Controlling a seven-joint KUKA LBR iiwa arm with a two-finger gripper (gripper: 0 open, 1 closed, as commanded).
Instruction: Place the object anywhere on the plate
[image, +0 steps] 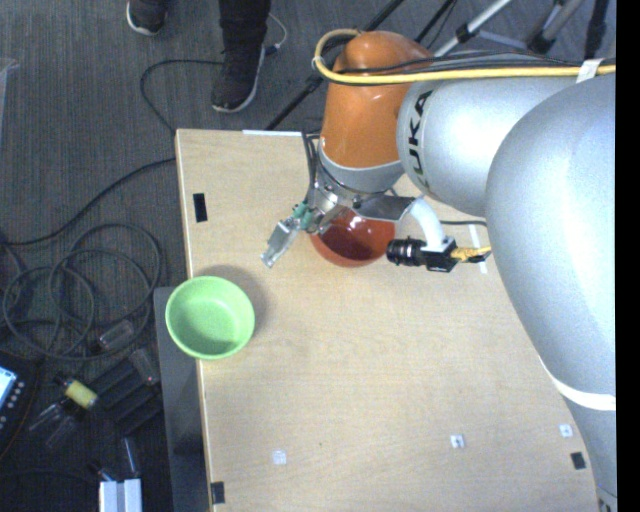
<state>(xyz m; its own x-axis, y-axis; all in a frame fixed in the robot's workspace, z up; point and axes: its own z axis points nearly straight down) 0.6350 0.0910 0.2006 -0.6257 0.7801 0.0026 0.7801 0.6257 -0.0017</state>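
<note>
One grey metal arm (520, 190), smooth and glossy, with a rounded orange band (365, 95), is reaching over the desk (380, 400) from the right. A yellow cable (450, 70) is running across the top of the orange band. A black plug (420, 253) is sticking out beside the wrist.

The desk is showing a flat, pale tan wood-look top, matte, with a few small black marks. Beyond its left edge, dark grey carpet (70, 150) is lying under loops of black cable (80, 270). Someone's dark shoes (235, 85) are standing past the far edge.

The green bowl (210, 317), round, plastic-looking and smooth, is sitting at the desk's left edge, its rim hanging slightly over. The red plate (350, 242), round, glossy and reddish-brown, is lying nearer the far edge, partly hidden under the wrist.

The gripper (272, 252) is pointing down and left from the wrist, just off the red plate's left rim. Its fingers (280, 240) are showing as one narrow grey strip, apparently pressed together, with nothing between them. The green bowl is sitting apart from the fingertips, toward the left edge, not touching them.
</note>
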